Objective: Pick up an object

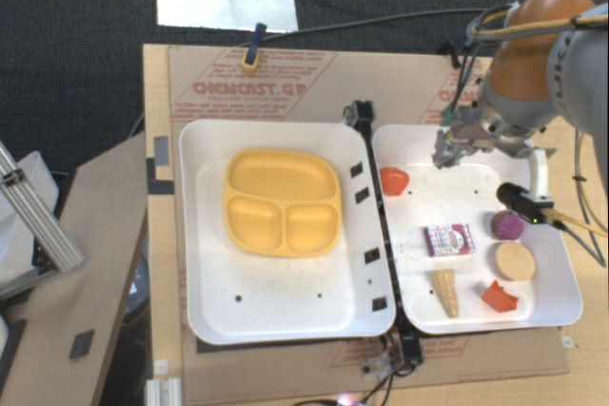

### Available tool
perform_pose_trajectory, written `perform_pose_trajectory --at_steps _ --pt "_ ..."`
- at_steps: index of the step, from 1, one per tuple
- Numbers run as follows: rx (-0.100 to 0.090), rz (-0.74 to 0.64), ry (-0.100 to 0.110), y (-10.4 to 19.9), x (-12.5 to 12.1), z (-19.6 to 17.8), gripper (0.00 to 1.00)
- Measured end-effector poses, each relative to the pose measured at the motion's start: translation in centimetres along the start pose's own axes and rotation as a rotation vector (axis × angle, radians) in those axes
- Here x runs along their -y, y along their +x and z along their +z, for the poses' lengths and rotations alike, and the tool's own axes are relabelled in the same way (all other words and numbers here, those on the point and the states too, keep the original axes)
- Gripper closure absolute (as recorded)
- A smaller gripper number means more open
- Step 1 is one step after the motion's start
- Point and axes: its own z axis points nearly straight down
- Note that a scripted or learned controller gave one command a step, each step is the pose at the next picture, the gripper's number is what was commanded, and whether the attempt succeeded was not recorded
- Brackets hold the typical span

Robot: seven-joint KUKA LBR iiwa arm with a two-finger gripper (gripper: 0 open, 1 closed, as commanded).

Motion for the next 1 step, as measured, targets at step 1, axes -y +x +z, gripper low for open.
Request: perform_pose_trajectory --at_steps 1 --pt "0.000 -0.004 -0.001 0.05 -0.34 -4.41 1.00"
